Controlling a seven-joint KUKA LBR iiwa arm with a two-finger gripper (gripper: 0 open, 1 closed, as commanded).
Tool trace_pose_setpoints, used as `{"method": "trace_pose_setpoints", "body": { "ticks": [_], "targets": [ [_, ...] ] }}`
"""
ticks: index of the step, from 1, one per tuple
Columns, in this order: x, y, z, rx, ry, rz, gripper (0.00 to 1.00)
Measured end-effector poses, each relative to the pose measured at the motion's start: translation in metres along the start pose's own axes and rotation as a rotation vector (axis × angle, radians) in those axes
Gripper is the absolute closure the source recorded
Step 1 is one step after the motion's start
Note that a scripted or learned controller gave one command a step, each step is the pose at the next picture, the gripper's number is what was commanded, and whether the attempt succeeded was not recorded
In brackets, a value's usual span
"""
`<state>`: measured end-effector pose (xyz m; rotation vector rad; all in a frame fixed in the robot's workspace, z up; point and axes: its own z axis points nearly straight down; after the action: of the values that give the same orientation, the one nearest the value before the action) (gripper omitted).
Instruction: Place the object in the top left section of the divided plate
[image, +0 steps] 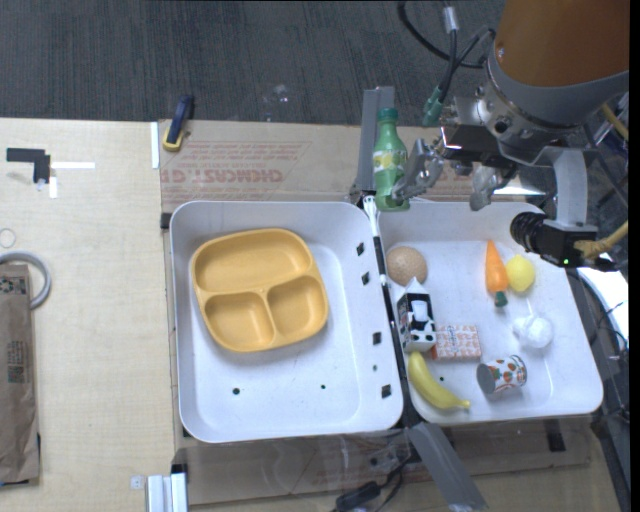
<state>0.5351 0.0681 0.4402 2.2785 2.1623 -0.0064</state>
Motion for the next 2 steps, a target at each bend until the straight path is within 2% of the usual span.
{"method": "trace_pose_setpoints", "body": {
  "ticks": [1,2],
  "targets": [
    [-0.003,0.077,0.0,0.001,0.0,-0.056,0.0],
    [0.004,0.108,0.0,0.0,0.0,-0.121,0.0]
  ]
}}
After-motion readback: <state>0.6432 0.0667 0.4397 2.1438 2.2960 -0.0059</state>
